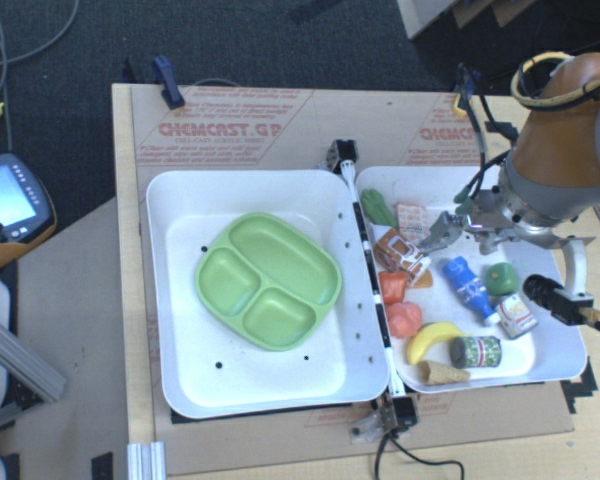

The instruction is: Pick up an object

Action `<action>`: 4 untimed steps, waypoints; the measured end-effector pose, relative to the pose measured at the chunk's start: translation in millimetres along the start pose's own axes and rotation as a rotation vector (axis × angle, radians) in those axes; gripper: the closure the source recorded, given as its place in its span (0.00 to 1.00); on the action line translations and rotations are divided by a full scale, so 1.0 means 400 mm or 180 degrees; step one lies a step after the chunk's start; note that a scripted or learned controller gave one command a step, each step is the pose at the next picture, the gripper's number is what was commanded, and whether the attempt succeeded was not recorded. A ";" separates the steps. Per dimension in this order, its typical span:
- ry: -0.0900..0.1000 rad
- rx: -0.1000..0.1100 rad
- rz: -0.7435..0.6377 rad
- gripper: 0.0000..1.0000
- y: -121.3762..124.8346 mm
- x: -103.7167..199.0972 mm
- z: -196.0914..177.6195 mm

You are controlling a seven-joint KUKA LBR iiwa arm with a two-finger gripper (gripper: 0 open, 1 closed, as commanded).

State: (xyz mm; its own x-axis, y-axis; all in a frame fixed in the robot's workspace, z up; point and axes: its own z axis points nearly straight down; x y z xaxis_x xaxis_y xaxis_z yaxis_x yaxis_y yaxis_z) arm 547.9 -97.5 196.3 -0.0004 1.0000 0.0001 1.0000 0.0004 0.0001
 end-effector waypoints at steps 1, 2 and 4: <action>-0.0003 -0.0007 -0.0002 0.00 0.052 -0.135 0.240; 0.0004 0.0006 -0.0010 0.00 -0.017 -0.007 0.280; -0.0005 -0.0013 0.0006 1.00 -0.018 -0.003 0.252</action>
State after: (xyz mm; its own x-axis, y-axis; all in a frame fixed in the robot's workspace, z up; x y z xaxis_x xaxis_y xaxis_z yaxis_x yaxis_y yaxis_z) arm 540.6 -98.6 95.3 0.0014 1.0000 -0.0014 1.0000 -0.0014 0.0041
